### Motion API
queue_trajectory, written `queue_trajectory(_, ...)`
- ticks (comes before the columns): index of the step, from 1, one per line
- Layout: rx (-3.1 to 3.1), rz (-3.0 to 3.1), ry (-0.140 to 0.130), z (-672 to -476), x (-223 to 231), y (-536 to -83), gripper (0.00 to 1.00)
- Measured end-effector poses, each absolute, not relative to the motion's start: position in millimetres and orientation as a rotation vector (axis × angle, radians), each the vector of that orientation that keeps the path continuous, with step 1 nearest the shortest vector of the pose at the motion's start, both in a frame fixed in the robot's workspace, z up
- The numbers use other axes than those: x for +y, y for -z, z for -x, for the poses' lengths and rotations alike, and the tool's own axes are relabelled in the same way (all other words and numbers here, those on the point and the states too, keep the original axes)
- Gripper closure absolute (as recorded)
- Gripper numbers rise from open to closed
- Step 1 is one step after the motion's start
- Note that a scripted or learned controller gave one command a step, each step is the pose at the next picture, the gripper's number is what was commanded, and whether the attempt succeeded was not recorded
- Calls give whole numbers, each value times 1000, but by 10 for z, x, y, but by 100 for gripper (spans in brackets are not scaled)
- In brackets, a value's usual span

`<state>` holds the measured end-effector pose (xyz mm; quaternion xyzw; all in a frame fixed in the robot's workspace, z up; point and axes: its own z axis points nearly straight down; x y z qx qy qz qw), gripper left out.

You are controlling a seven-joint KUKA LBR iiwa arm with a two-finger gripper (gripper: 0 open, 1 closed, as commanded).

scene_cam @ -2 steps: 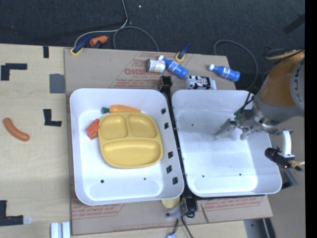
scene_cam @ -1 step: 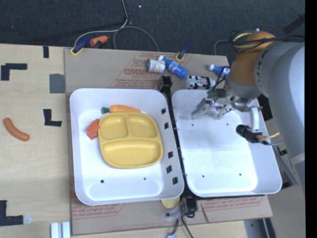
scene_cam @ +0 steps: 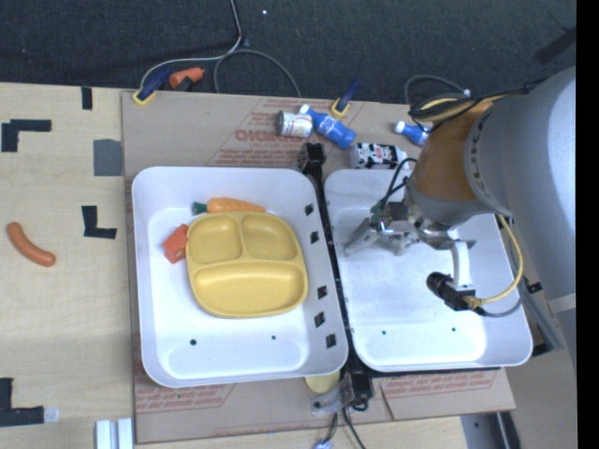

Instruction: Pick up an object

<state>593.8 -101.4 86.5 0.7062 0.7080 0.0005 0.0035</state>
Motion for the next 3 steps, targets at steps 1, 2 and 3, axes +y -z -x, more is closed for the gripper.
queue_trajectory(1,2222,-2214,-7,-6535,-923,-1232,0)
queue_trajectory(2,2225,-2218,0,-6688,-944,-1188,0)
queue_trajectory(3,2219,-2218,-3,-6230,-1018,-852,0)
